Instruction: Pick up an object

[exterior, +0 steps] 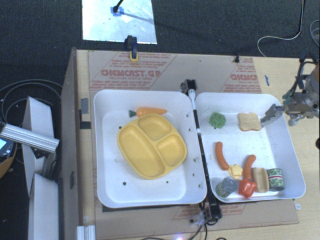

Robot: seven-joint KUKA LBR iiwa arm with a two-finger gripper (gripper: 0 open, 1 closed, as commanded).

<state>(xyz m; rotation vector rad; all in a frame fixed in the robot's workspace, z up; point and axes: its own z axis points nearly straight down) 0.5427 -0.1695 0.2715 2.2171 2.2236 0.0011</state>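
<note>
A black clamp [131, 46] grips the bench's far edge; a metal sheet [119, 13] lies beyond on dark carpet [35, 29].

tan bread slice [248, 121] lies flat in the right bin's upper part, beside green broccoli [217, 120].

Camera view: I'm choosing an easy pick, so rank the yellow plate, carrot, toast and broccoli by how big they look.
1. yellow plate, by far the largest
2. carrot, long but thin
3. toast
4. broccoli

Carrot and toast look close in area, so their order is unsure.
</note>
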